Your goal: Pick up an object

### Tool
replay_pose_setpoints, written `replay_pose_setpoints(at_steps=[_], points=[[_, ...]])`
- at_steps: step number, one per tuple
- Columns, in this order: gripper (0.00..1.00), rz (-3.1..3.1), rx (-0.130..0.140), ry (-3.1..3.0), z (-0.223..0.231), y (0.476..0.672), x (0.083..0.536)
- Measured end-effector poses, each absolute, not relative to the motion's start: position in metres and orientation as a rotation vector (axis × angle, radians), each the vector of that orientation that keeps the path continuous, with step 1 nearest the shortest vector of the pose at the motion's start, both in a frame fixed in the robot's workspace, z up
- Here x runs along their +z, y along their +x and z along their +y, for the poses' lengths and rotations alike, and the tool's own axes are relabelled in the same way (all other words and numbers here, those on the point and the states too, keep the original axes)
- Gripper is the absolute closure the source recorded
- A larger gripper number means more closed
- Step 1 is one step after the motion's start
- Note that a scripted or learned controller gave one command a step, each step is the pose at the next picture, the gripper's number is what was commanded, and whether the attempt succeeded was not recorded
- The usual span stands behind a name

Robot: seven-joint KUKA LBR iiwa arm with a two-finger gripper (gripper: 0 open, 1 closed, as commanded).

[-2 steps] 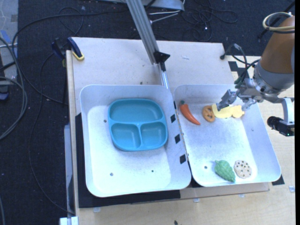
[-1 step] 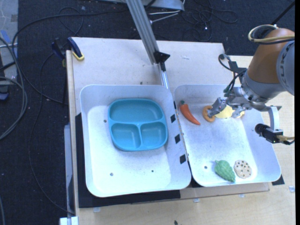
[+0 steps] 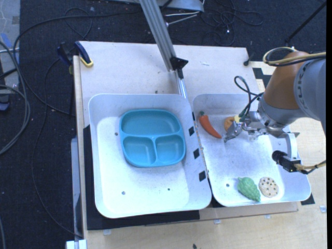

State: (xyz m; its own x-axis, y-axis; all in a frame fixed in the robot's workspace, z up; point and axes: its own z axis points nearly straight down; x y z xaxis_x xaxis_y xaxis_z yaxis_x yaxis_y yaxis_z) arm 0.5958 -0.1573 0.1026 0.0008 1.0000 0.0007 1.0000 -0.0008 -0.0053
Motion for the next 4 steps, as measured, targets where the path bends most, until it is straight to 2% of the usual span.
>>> replay_pose_setpoints(at_steps=[1, 2, 4], points=[[0.00, -2.221, 0.002, -2.222, -0.157, 0.596, 0.092], [1.00, -2.225, -0.001, -2.226, -0.158, 0.597, 0.104], [1.00, -2.229, -0.005, -2.223, -0.155, 0.607, 0.227]])
